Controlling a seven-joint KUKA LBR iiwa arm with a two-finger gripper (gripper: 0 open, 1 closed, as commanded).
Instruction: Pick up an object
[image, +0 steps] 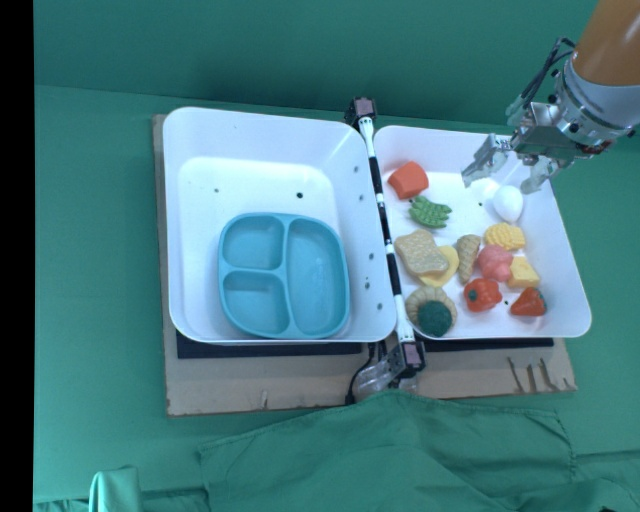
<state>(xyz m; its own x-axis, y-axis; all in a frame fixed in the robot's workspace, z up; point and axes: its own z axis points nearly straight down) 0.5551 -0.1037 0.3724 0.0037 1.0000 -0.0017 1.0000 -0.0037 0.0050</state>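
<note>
You see the white egg-shaped toy (508, 203) lying in the right white bin (570, 285), close to its far right wall. Just above it hangs the two-finger gripper (511, 173) of the grey arm with the orange band (612, 40). Its fingers (479, 164) are spread apart, one at the left of the egg and one at its right, and nothing is between them. You cannot tell if the fingertips touch the egg or the floor of the bin.

Around the egg you find the other toy foods in the same bin. Just below it lies a yellow ridged piece (505, 236), and under that a pink lumpy piece (494, 262) beside a small yellow block (523, 273). Near the front wall stand a red pepper (482, 294) and a red strawberry-like piece (528, 302). To the left, a tan waffle-like slab (419, 252) rests partly on a yellow slice (447, 264), and a beige cone-shaped piece (467, 253) lies beside them. At the front left corner a dark green ball (434, 317) sits on a tan round biscuit (420, 300). Farther back you see a green pea pod (430, 212) and an orange-red chunk (408, 180).

The left white bin (200, 140) touches the right one along a black-and-white divider bar (381, 215). In it lies a light blue plastic tray with three compartments (284, 275). Both bins sit on a brown cardboard sheet (260, 395) on the green bench (90, 250).
</note>
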